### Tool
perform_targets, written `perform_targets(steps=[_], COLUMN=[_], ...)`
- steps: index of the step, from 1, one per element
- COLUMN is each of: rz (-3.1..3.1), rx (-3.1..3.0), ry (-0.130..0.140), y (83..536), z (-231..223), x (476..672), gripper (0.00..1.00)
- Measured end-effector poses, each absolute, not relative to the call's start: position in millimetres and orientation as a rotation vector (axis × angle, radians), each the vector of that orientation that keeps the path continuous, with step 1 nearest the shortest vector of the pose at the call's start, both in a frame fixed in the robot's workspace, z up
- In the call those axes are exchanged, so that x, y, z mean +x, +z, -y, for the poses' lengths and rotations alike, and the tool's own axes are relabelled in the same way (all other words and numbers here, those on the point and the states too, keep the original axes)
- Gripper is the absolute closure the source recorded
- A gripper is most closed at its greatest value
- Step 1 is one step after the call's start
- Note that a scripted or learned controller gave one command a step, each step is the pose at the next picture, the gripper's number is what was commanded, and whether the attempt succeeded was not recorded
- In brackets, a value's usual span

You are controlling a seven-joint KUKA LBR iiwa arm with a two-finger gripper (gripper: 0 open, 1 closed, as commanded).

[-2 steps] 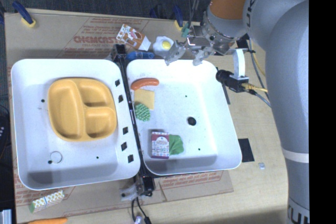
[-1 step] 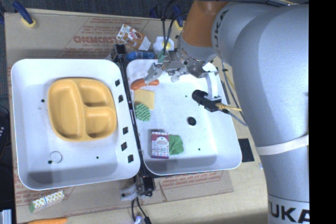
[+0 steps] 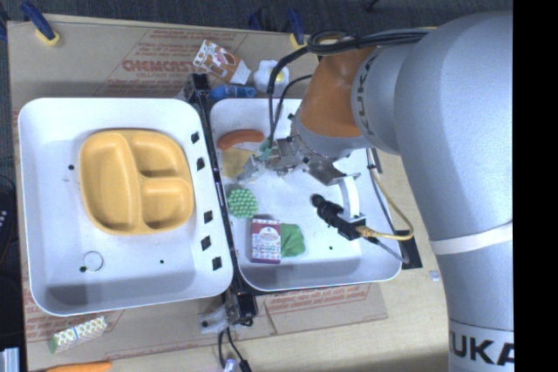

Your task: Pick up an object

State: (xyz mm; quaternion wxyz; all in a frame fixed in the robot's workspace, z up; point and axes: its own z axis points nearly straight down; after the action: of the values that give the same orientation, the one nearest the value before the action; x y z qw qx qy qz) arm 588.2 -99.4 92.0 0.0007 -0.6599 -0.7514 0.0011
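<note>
Even, bright overhead light, soft shadows, slightly soft focus throughout

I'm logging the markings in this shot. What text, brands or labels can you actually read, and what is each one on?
"UKA", the cut-off end of a brand name: on the grey arm.
"CHEMCAS...", red print, rest blurred: on the cardboard under the bins.
Small red box: print too small to read.
Packet behind the bins: unreadable.

A yellow divided tray [image 3: 137,179] lies in the left bin [image 3: 44,274], toward its far edge. On the cardboard [image 3: 157,61] beyond the bins sits a small printed packet [image 3: 214,58]. A wrapped candy [image 3: 78,333] rests near the bench's front left corner. Blue clamps [image 3: 39,22] grip the cardboard's far edge.
</note>
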Motion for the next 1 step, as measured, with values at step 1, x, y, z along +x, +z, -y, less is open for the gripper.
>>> perform_targets(steps=[1], rz=[2.606], rx=[-1.746], ry=[0.003], y=[109.4], z=[94.6], x=[516.6], gripper=[0.0])
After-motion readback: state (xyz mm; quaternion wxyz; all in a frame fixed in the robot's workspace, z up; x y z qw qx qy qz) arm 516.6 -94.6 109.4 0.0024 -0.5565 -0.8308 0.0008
